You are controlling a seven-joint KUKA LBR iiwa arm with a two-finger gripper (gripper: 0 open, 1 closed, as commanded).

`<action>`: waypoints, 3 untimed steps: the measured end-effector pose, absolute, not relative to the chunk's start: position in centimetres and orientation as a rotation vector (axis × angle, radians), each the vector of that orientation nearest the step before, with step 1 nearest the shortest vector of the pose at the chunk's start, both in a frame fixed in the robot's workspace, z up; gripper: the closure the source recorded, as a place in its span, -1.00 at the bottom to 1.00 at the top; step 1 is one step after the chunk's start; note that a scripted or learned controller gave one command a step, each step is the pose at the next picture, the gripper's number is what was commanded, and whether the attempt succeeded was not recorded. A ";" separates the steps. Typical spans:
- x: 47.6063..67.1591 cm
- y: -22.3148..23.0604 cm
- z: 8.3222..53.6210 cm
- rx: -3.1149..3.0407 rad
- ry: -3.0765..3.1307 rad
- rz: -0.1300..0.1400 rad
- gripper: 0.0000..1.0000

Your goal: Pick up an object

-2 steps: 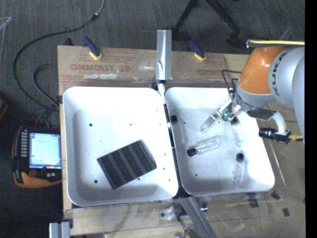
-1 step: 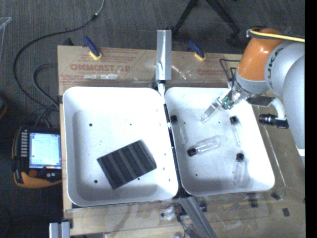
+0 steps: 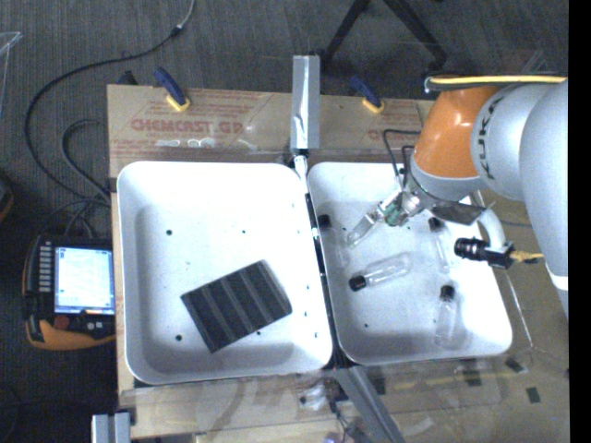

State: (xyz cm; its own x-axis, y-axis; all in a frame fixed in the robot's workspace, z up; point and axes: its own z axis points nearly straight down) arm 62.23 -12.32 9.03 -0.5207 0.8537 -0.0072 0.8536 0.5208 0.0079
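The arm [image 3: 503,146] reaches in from the right over the right bin [image 3: 480,340], its orange band above the wrist, and the pincer [image 3: 399,212] hangs low over the far half of that bin; whether it is apart or together, or clamped on anything, I cannot tell, since the tip is small and partly hidden by the wrist. Just to the left of the pincer, and seemingly touching its tip, a clear tube [image 3: 362,230] lies tilted on the bin floor. Nearer the camera than the pincer and slightly to its left lies a clear bottle with a dark cap [image 3: 380,272], on its side, apart from the pincer. Nearer still and to the pincer's right lies another clear bottle with a dark cap [image 3: 445,314], pointing roughly towards the near wall of the bin. To the pincer's right a black plug with a yellow cable [image 3: 480,250] juts out beside the arm. A small dark speck [image 3: 324,220] sits by the bin's left wall, to the left of the pincer. Well to the left of the pincer, across the wall between the two bins, the left bin [image 3: 185,192] holds a dark ribbed slab [image 3: 236,305], lying flat and skewed in its near half.
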 end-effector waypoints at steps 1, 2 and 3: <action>62.4 -12.3 10.2 1.531 2.726 0.012 1.00; 67.3 -10.3 9.2 1.567 2.706 0.008 1.00; 61.9 -13.6 12.8 1.093 2.944 -0.001 1.00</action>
